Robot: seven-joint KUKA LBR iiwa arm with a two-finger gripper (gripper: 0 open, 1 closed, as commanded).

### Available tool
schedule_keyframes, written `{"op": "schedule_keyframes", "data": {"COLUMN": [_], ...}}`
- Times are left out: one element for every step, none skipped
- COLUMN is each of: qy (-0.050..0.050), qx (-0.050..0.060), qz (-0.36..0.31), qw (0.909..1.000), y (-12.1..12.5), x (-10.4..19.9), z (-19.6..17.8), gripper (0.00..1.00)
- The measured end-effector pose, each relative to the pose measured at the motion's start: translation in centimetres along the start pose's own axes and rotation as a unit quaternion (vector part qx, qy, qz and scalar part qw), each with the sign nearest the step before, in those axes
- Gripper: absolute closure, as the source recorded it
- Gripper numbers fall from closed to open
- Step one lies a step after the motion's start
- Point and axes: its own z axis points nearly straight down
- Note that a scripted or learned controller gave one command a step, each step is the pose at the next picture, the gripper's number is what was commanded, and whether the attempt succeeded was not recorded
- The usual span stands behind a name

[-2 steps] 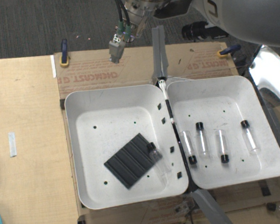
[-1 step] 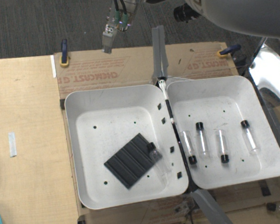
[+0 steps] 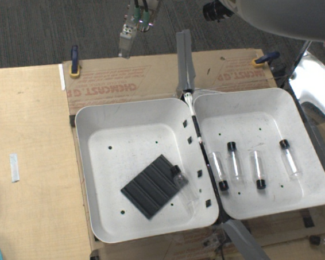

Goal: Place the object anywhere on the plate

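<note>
In the lower middle of the frame, a dark ribbed rectangular plate (image 3: pixel 153 186) lies in the left white bin (image 3: pixel 96 162), a clear capped tube (image 3: pixel 179 178) touching its right edge. The tube may roll off; the gripper (image 3: pixel 126 44) sits at upper centre, grasp state unclear.

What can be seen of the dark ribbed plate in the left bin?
The dark plate is a flat, charcoal-grey rectangle with parallel ridges along its length; it looks like plastic or rubber. It lies flat on the floor of the left bin, turned diagonally, toward the front and right of the bin. At its right corner sits a small clear object with a dark cap, apparently touching or overlapping the plate's edge. The claw hangs far behind the bins, well away.
</note>
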Motion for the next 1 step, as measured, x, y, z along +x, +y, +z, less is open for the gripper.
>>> {"op": "schedule_keyframes", "data": {"qy": [-0.001], "qx": [0.000], "qz": [0.000], "qw": [1.0000], "y": [0.03], "x": [-0.11], "z": [-0.87], "gripper": [1.00]}}
